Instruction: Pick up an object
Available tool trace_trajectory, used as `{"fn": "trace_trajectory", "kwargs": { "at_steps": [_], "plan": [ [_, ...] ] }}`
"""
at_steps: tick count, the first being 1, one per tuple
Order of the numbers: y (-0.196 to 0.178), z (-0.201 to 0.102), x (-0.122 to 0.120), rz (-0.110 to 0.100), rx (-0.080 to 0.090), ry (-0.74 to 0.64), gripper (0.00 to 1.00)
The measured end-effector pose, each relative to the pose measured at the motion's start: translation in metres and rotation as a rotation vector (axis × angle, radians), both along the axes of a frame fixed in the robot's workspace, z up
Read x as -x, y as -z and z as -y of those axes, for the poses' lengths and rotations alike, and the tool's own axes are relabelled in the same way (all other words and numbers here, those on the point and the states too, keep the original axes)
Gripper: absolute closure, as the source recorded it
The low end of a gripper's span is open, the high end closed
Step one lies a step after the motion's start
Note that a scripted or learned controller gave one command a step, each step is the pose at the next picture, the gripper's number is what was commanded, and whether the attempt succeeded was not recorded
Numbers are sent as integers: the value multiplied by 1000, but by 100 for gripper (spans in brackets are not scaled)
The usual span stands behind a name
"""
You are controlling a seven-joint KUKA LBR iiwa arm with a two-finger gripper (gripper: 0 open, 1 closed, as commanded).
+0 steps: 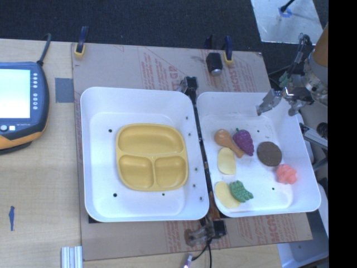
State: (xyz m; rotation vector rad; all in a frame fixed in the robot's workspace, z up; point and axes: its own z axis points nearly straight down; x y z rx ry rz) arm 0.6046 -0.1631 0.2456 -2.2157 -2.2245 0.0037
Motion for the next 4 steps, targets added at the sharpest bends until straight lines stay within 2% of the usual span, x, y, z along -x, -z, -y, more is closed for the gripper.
{"fn": "trace_trajectory", "kwargs": {
  "at_steps": [1,2,3,4],
  "plan": [
    [140,-28,-1,5,1,2,0],
    [43,43,-32,5,2,2,0],
    [126,-30,-42,-3,-2,-2,0],
    [154,-15,-12,-1,1,0,0]
  ]
}}
